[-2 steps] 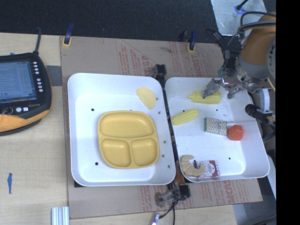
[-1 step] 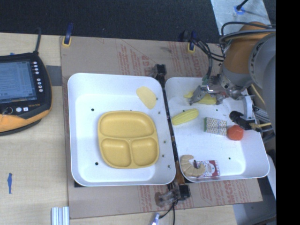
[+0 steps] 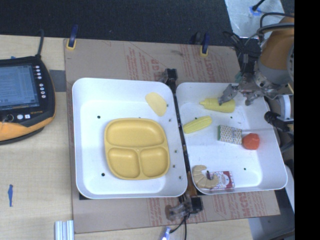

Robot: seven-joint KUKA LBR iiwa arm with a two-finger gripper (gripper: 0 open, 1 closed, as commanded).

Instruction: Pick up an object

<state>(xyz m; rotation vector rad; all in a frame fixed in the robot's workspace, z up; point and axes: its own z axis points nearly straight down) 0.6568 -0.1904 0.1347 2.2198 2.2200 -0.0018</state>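
Note:
My gripper (image 3: 238,97) hangs over the far edge of the right bin (image 3: 270,164), open, with nothing between its spread fingers. Its left fingertip (image 3: 227,96) is just above the right end of a yellow toy vegetable (image 3: 217,104). Lower in the same bin lie a yellow corn cob (image 3: 197,125), a small patterned block (image 3: 229,134) and a red ball-like fruit (image 3: 251,141). At the near edge sit a round tan biscuit-like piece (image 3: 201,174) and a flat red-and-white packet (image 3: 223,179).
The left bin (image 3: 87,134) holds a yellow divided plate (image 3: 136,148) and a pale yellow oval slice (image 3: 156,104). A tablet-like pendant (image 3: 22,96) lies on the bench at the far left. Clamps (image 3: 170,76) sit at the seam between the bins.

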